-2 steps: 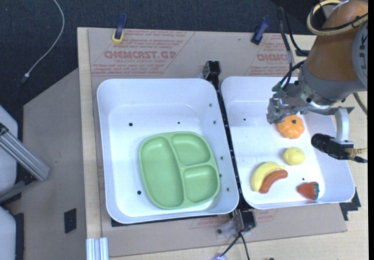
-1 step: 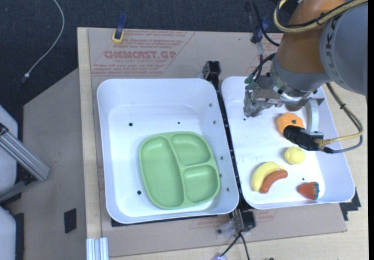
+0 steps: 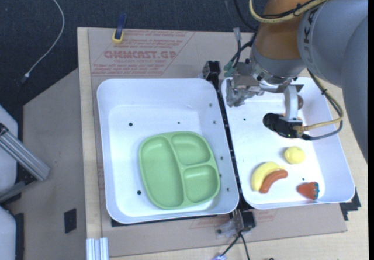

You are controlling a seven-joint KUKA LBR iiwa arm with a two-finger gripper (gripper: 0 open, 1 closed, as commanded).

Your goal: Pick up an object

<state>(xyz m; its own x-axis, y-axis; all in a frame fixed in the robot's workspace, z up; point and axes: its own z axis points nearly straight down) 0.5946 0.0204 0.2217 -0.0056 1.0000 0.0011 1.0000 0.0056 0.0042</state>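
My gripper (image 3: 232,96) hangs over the far left part of the right bin (image 3: 333,153), close to the wall between the two bins. I see nothing held in it. Toward the near side of that bin lie a small yellow lemon-like ball (image 3: 295,155), a yellow banana (image 3: 262,172), and an orange-red sausage (image 3: 273,180) leaning across the banana. A red piece with a teal end (image 3: 308,190) rests by the near right corner. All of them lie well apart from the gripper, nearer the camera.
A green divided plate (image 3: 178,168) lies in the left bin (image 3: 117,136). The arm's orange band and grey body cover the far right of the view. A cardboard sheet (image 3: 146,54) lies under both bins, with a yellow-and-blue clip (image 3: 119,30) at its far edge.
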